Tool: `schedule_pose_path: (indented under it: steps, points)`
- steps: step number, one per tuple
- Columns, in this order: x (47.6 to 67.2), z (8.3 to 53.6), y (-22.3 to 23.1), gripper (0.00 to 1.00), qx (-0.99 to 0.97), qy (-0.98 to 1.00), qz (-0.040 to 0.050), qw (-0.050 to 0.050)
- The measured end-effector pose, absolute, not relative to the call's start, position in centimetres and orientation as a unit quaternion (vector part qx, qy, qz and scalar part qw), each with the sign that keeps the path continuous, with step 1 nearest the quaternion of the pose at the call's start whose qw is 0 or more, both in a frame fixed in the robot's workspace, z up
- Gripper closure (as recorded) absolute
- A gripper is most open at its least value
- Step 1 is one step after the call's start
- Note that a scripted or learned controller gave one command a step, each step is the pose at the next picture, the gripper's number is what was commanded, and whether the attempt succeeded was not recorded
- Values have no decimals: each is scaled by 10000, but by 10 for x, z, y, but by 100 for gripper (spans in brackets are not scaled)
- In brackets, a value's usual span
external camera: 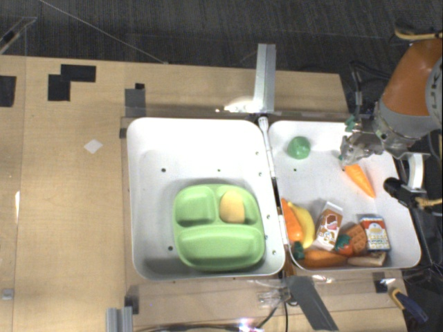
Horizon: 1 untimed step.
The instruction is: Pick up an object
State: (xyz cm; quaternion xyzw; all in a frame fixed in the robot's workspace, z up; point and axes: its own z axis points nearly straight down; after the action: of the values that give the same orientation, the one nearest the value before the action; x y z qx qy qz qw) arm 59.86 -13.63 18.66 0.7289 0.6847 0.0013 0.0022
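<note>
My gripper (348, 156) hangs low over the back right of the right bin (315, 185). It sits right at the upper end of an orange carrot (360, 178) that lies slanted on the bin floor. Whether it touches the carrot is unclear. A small green ball (299, 147) rests to its left near the bin's back wall. Along the front of this bin lie a banana (302, 220), a small juice carton (329, 227), a second little box (374, 232), a brown piece (353, 239) and an orange vegetable (322, 258).
The left bin (159, 185) bears a green divided tray (218, 244) with a yellow fruit (233, 206) in its upper right compartment. A metal post (266, 75) stands behind the divider between the bins. The arm's orange band (408, 81) is at the right edge.
</note>
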Motion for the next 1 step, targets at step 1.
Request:
schedule_pose_path:
  steps: [1]
  points:
    - [599,187,-136,0,7289,6846,13,22]
